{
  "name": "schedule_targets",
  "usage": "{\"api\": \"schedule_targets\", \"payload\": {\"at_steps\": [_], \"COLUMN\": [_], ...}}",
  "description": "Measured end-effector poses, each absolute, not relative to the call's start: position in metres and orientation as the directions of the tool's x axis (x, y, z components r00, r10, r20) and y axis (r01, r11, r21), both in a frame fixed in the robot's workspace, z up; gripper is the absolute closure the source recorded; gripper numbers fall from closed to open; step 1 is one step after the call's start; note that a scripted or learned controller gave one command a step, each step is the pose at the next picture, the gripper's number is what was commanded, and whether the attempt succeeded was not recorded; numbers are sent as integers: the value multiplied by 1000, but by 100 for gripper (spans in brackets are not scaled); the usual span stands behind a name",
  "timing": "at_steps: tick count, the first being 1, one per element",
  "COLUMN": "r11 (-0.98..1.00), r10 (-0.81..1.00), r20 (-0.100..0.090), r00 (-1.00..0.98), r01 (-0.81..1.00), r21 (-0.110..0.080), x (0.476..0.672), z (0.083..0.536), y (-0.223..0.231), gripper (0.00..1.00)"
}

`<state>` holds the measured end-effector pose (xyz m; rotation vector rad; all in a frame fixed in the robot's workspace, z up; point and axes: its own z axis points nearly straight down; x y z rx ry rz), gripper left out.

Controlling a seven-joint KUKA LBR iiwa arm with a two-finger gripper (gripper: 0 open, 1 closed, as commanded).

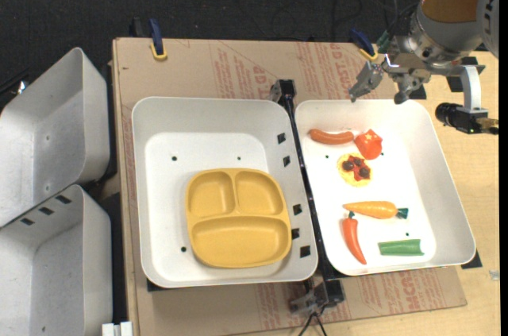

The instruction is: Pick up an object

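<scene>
A yellow divided plate (237,217) is seen in the left bin (151,168). In the right bin (444,168), a sausage (331,137), a red pepper piece (369,144), a small pizza-like disc (355,168), an orange carrot (371,209), a red chili (353,238) and a green piece (400,248) are laid out. The gripper (382,86) is held above that bin's far rim, its fingers spread apart, with nothing gripped or touched
</scene>
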<state>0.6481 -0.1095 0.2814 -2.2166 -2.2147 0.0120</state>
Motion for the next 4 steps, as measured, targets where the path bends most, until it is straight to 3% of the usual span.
{"api": "schedule_targets", "payload": {"at_steps": [1, 4], "r11": [1, 0], "r10": [1000, 1000], "r20": [-1, 0], "r00": [-1, 0], "r01": [1000, 1000], "r21": [0, -4], "x": [650, 654], "z": [288, 133], "y": [-109, -110], "gripper": [0, 0]}}
